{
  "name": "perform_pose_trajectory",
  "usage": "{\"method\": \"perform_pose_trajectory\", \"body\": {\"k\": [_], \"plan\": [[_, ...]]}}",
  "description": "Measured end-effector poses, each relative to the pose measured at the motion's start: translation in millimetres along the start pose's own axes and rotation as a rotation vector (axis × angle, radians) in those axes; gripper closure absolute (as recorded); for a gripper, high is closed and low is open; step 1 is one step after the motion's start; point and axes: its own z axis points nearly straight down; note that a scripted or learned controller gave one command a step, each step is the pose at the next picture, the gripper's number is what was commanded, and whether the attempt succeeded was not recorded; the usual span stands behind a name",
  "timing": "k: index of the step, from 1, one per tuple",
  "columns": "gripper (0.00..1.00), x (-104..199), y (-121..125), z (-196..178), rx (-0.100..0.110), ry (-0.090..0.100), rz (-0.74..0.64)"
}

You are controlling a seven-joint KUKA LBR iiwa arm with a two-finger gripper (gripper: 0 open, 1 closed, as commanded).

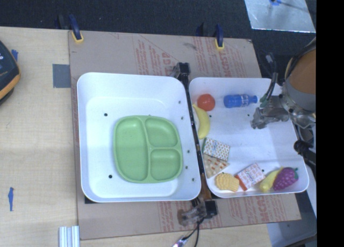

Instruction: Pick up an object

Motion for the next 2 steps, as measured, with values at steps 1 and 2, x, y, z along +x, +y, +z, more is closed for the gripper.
{"method": "perform_pose_trajectory", "body": {"k": [1, 2], "plan": [[0.0, -12.1, 75.7, 40.9, 0.0, 0.002, -0.001], [0.0, -43.3, 97.5, -10.5, -0.002, 0.002, 0.001]]}}
